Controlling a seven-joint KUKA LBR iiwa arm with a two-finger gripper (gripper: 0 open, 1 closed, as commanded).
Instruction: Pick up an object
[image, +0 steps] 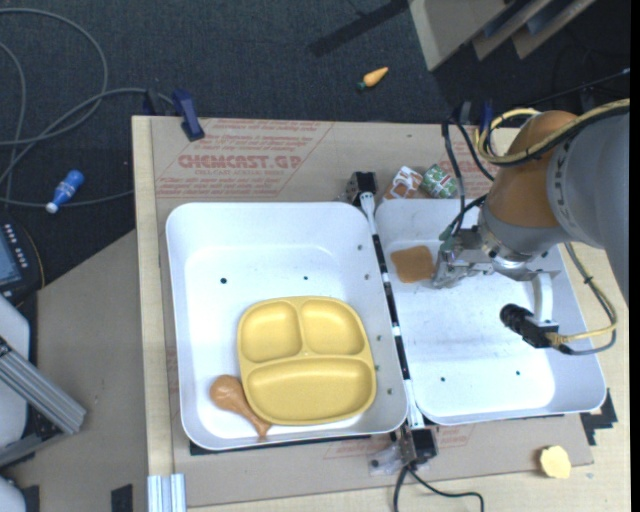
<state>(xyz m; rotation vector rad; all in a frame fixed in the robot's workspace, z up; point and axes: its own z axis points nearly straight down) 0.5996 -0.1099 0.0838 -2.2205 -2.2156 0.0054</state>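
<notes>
Where the arm (560, 180) reaches in from the right, its pincer (447, 268) sits low over the upper left part of the right bin (500, 390), its tip just beside a flat brown piece (411, 263) that lies on the bin floor near the divider between the two bins. Whether the pincer touches the brown piece cannot be told, and its state — wide, narrow or closed — cannot be told either, since the wrist hides it from above. The orange band of the arm shows above the wrist, and a black cable (530, 328) loops down from it across the right bin.

The left bin (200, 250) holds a yellow tray (305, 360) with three compartments, set in the lower half of the bin. A tan drumstick (236, 397) lies at the tray's lower left corner, touching or nearly touching its rim.

Both bins rest on a tabletop (270, 160) covered with printed cardboard. Just beyond the top edge of the right bin lie small packets (422, 181), close to the bin wall. A yellow lump (554, 461) lies on the tabletop below the right bin's lower right corner. On the dark floor — well apart from the bins — lie a blue bottle (66, 188) at the left and a small orange item (374, 76) at the top.
</notes>
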